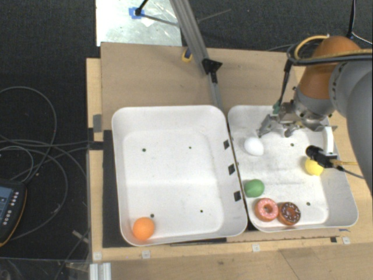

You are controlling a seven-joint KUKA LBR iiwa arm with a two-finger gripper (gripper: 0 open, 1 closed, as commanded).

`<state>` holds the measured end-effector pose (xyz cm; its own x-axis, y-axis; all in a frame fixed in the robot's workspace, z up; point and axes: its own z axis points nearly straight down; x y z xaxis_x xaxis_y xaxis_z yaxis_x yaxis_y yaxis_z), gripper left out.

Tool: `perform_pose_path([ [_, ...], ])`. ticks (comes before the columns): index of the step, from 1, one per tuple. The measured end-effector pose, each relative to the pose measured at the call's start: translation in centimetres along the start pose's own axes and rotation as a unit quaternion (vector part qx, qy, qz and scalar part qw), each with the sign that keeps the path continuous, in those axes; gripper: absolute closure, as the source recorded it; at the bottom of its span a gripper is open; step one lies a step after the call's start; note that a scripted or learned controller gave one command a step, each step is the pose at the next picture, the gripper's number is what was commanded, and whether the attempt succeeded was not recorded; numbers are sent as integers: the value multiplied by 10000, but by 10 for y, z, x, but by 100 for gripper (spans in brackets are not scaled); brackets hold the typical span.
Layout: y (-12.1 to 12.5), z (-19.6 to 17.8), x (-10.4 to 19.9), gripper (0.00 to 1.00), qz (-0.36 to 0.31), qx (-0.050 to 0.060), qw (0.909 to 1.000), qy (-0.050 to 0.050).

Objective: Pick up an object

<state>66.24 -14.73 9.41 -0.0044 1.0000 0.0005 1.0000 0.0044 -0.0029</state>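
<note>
Grey two-finger gripper (275, 128) hangs over the back part of the shallow white right-hand bin (344, 200), fingers spread, nothing between them. Likeliest target is the small white ball (253, 146), just beside the gripper toward the dividing wall and not touching it.

Risks, as a judgement:
- The ball is round and smooth. An off-centre close would probably squirt it out sideways or roll it.
- The ball sits near the bin's inner wall. A descent shifted that way could put one finger on the rim or pin the ball against the wall instead of straddling it.
- White ball on white floor, so low contrast. A misjudged centre means a close on air.

Around it:
- The small yellow ball (313, 167) lies near the arm side, apart from the white one.
- The green ball (253, 187) sits further front.
- The pink-iced ring doughnut (266, 209) and the brown-iced ring doughnut (289, 213) sit side by side at the front edge.

None of these crowd the white ball, and the space above it looks free. The shallow white left-hand bin (175, 174) holds one orange ball (143, 228) in its front corner, well apart.
</note>
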Motion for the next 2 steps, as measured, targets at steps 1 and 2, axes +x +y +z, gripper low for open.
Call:
perform_pose_path([
  [1,3,-16,-1,100,-12,-47,10000,-8],
  [2,2,-61,-4,100,11,-52,10000,-11],
])
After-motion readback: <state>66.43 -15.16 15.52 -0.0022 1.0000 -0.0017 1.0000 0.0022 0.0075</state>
